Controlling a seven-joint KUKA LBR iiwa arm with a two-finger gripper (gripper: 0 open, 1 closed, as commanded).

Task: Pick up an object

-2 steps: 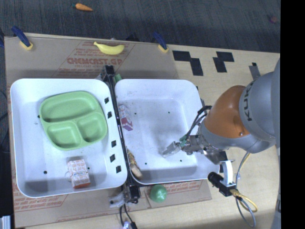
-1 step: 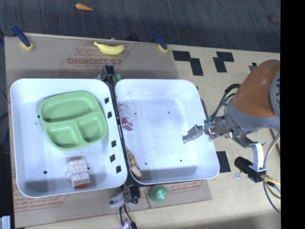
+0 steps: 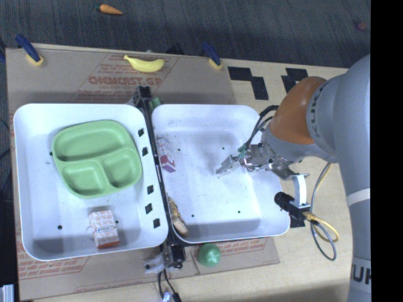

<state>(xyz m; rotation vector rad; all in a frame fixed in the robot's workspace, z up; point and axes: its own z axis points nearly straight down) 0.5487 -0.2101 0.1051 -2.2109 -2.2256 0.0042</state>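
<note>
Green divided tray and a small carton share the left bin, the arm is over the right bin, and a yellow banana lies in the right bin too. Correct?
Not quite. The camera view shows the yellow banana on the cardboard beyond the bins, not in the right bin. The green divided tray and small carton do share the left bin; the arm is over the right one.

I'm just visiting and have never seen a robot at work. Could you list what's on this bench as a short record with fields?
left bin: green divided tray, small carton
right bin: small packet by its left wall
gripper: over the right bin, nothing visible between its fingers
outside the bins: banana on the cardboard behind, green ball in front
</note>
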